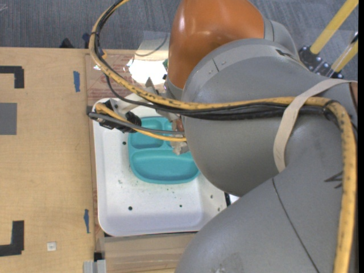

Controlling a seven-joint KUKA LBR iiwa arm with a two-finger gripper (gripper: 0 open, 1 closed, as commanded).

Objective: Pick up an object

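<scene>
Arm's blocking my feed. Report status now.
Tool behind the arm, state cannot tell. Teal divided tray flat in the near white bin, part under the arm. Yellow cables cross above the tray.

I could read no text, label, brand or number anywhere. The black corner marks (16,75) and blue tape strips (77,81) on the cardboard sheet (45,169) carried no lettering, and neither did my grey arm (256,124).
</scene>
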